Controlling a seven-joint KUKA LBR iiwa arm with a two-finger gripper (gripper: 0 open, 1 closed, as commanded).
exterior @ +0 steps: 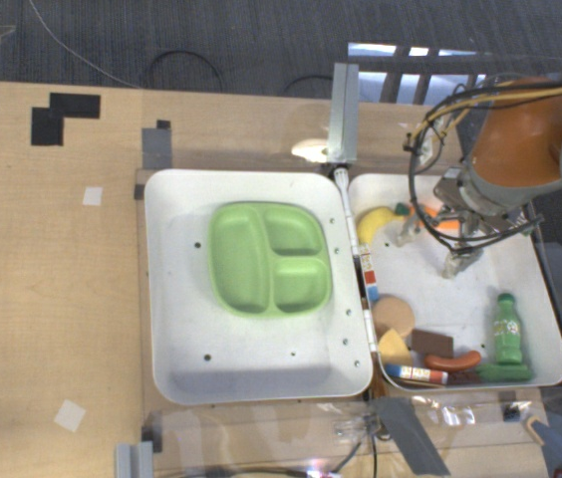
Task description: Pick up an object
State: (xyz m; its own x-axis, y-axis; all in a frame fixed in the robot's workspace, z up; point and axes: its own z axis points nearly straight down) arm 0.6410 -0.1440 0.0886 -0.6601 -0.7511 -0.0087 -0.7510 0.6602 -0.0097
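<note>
One green bottle (506, 333) low in the right bin (550, 297), apart from the hand (457, 259).

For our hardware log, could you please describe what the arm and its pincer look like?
The arm is grey with a broad orange band above the wrist and dark lettering on its grey shell. Black and yellow cables loop beside it. The pincer is slim, pale metal.

Small objects in the right bin (550, 361)

A green bottle (506, 333) stands near the right wall; a red sausage (452, 360), brown block (431, 343), tan disc (394, 314) and marker (421, 373) cluster at the front-left corner; a yellow banana (376, 223) lies at the back-left.
</note>
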